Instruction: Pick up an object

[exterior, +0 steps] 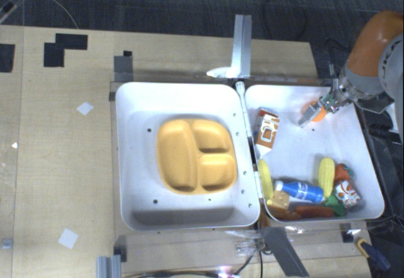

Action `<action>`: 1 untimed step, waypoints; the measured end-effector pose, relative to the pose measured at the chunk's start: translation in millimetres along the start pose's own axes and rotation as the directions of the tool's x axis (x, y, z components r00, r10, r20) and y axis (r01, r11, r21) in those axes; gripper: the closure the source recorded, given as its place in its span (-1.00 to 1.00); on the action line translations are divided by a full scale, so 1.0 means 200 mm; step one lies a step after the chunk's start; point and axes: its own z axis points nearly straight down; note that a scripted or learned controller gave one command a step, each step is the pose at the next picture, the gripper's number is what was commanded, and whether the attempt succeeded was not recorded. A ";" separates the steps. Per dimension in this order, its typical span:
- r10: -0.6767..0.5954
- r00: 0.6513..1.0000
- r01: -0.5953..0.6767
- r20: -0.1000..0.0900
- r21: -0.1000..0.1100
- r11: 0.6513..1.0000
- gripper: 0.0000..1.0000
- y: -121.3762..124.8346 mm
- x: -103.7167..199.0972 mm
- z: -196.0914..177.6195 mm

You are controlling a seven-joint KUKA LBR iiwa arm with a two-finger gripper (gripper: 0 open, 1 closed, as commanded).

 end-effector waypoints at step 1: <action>-0.007 1.000 0.008 0.017 -0.013 1.000 1.00 0.02 -0.01 -0.07</action>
